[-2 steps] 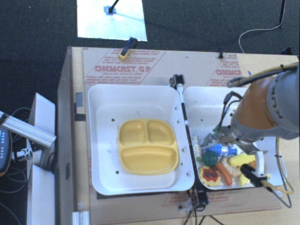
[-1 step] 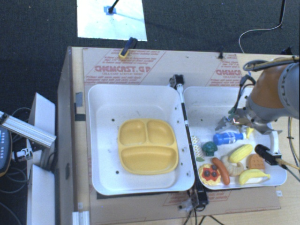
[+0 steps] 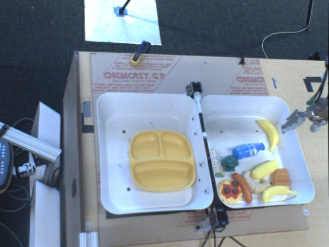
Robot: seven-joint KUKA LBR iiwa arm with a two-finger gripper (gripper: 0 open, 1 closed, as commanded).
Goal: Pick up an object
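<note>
Dark carpet surrounds the bench [image 3: 154,68], whose left bin [image 3: 110,153] holds a yellow divided tray [image 3: 162,160] with bare floor around it. Toys crowd the right bin's [image 3: 234,112] near corner: blue bottle [image 3: 248,150], sausage [image 3: 242,187], waffle [image 3: 281,177]. The gripper [image 3: 294,120], whose state cannot be told, hangs over that bin's right rim, just beside the upper banana [image 3: 269,133].

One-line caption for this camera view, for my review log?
Claw poised at the right bin's far right edge beside a banana; toy foods crowd that bin, a yellow divided plate lies in the left bin.
</note>
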